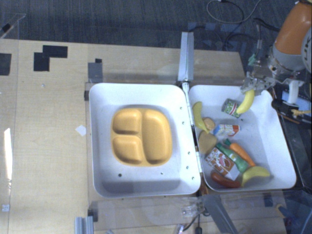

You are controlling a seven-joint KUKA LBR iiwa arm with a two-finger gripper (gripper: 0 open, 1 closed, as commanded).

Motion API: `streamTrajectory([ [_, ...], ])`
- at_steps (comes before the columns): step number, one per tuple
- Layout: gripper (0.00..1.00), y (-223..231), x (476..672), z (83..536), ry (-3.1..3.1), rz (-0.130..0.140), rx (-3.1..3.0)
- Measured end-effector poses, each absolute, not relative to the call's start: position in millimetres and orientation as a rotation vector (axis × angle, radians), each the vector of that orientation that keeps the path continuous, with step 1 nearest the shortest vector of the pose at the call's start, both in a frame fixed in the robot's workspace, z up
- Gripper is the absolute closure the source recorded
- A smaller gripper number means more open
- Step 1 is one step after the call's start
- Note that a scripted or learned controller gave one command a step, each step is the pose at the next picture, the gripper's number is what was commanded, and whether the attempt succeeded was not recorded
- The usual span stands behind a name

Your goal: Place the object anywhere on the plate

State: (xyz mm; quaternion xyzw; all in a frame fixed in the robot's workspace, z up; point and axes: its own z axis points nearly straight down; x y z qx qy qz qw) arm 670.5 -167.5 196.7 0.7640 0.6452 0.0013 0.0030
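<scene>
A yellow divided plate (141, 135) lies in the left white bin (102, 179). At the far corner of the right bin (282, 145), my gripper (252, 87) is shut on the top end of a small yellow banana (246, 102). The banana hangs down tilted from the fingers, just above the bin and beside a green can (230, 107). The arm's orange band (292, 28) is at the upper right.
The right bin holds several toy foods: another banana (197, 115) by the left wall, a small white bottle (226, 129), a carton (222, 161), a carrot (241, 152), a third banana (256, 173) and a red piece (224, 180). A metal divider (185, 57) rises between the bins.
</scene>
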Motion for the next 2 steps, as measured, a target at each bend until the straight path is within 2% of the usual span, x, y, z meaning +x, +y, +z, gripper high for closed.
streamTrajectory([
  [1, 1.0, -93.5, 646.1, 160.3, 2.175, 0.005, 2.263],
  [2, 1.0, -95.2, 625.1, 117.6, 2.19, 0.005, 2.248],
])
